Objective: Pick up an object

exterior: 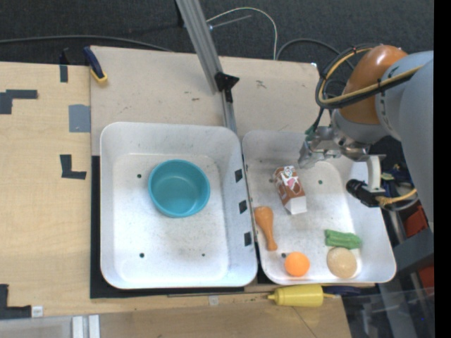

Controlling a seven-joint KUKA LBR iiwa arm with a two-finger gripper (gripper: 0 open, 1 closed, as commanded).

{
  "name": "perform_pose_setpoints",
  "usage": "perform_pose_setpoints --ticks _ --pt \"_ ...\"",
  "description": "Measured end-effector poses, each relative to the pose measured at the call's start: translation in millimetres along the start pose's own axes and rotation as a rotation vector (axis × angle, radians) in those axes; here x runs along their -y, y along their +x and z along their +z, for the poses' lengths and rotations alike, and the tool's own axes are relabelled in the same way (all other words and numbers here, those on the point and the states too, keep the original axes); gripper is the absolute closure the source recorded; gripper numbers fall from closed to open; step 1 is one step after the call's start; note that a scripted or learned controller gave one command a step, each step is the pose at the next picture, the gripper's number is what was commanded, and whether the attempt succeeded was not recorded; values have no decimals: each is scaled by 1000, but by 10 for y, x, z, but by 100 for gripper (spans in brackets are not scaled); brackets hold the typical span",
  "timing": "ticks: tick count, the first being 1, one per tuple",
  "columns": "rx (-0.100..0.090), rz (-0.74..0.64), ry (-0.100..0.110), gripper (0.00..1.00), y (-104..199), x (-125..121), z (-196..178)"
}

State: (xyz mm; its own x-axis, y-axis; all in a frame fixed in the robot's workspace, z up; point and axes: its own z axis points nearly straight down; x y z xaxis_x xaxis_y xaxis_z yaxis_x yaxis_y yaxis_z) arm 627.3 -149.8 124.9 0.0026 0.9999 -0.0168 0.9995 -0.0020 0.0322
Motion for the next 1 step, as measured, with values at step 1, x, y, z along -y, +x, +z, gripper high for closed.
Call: perform_pose_setpoints --ticks 1 --pt "-17 -5 28 100 100 -8 -524"
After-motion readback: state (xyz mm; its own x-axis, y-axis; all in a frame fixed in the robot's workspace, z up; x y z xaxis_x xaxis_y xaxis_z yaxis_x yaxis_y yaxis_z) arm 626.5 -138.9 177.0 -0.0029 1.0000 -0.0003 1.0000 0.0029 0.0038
